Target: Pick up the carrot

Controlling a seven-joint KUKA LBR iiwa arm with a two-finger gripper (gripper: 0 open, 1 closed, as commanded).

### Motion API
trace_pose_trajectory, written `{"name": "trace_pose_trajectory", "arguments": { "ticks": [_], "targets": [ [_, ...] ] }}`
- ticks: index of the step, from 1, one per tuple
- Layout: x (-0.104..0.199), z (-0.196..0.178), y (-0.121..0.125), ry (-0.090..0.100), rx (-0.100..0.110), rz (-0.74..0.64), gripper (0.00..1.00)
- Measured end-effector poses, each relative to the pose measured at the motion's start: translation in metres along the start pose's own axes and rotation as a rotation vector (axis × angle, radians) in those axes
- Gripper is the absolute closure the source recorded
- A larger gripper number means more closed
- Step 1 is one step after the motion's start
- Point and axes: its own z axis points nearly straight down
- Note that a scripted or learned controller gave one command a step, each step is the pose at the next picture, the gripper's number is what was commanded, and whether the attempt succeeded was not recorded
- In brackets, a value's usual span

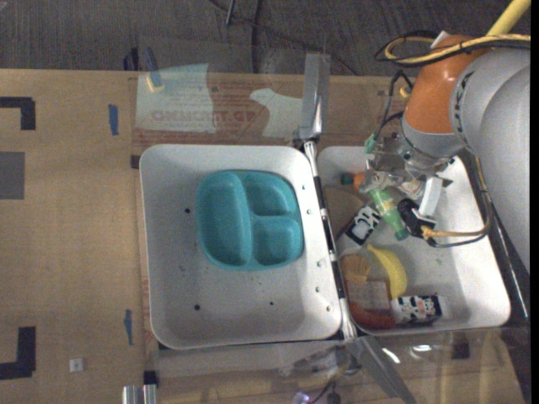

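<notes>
Since the arm [493, 116] reaches in from the right of the camera view, its wrist hangs over the far part of the right bin [472, 251], and the jaws sit somewhere under the tangle of cables and brackets there. Whether they are spread or pressed together cannot be told from above, and nothing can be seen between them.

The carrot [360, 178] appears to be the small orange piece near the far left corner of that bin, close to the wall shared with the left bin [168, 293]. A dark green bit at its left end looks like the top. Its long axis runs roughly left to right in the view, with the orange end pointing toward the wrist. It lies just to the view's left of the jaws, so my judgement is that the coming move turns on a short shift leftward and a descent, with the jaws closing across the carrot's width.

By count there is one arm, two bins and one carrot. The right bin also holds one banana [390, 268], one green bottle [389, 209], one small carton [418, 307] and a few other pieces too cluttered to name. The left bin holds one teal plate [250, 219] with three compartments.
</notes>
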Motion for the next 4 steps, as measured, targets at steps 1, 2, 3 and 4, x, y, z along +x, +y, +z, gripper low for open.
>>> {"name": "trace_pose_trajectory", "arguments": {
  "ticks": [1,2,3,4],
  "targets": [
    [0.000,0.000,0.000,0.000,0.000,0.000,0.00],
    [0.001,-0.007,0.001,-0.001,0.002,-0.004,1.00],
    [0.001,-0.006,0.001,-0.001,0.002,-0.004,0.00],
    [0.000,0.015,0.010,0.001,-0.004,-0.017,0.00]
  ]
}}
